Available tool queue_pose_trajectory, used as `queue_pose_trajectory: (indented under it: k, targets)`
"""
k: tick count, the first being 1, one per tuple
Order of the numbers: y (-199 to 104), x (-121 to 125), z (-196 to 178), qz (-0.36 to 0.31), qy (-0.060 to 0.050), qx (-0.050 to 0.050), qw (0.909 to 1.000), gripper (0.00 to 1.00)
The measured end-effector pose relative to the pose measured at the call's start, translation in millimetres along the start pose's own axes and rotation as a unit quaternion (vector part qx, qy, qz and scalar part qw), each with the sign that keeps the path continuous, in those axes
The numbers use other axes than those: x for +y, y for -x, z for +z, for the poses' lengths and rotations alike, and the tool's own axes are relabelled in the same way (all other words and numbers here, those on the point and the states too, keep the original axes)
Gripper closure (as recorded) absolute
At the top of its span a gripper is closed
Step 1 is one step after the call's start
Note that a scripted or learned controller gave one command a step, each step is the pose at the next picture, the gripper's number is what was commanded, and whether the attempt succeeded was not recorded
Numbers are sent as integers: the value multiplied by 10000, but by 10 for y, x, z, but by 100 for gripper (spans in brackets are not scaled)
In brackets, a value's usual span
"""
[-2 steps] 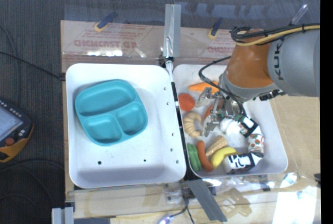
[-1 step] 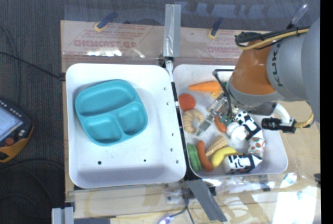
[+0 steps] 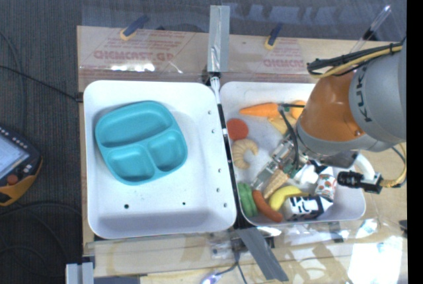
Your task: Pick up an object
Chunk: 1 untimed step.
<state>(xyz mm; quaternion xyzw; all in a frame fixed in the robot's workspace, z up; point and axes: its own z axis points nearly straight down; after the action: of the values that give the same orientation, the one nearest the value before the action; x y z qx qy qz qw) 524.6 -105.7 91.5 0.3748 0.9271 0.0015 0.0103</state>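
The right bin (image 3: 228,144) holds several toy foods. An orange carrot (image 3: 263,110) lies at its far side, with a red round slice (image 3: 238,129) and a beige croissant (image 3: 245,151) below it. Along the near side lie a green piece (image 3: 246,197), a red pepper (image 3: 268,207), a yellow banana (image 3: 285,195) and a black-and-white carton (image 3: 306,206). My gripper (image 3: 276,167) hangs low in the middle of this bin, just right of the croissant and above a tan waffle-like piece (image 3: 277,183). The orange wrist band (image 3: 327,114) hides the bin's right part.
The left bin (image 3: 132,216) carries a teal divided plate (image 3: 140,141). A metal bar (image 3: 219,38) stands behind the seam between the bins. A white-and-red item (image 3: 323,184) sits by the carton. A handheld device (image 3: 14,167) lies off the bench at left.
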Motion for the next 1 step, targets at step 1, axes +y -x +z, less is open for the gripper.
queue_pose_trajectory:
  k: [1]
  targets:
    - [-243,-235,-9,-103,9,-11,9999,0]
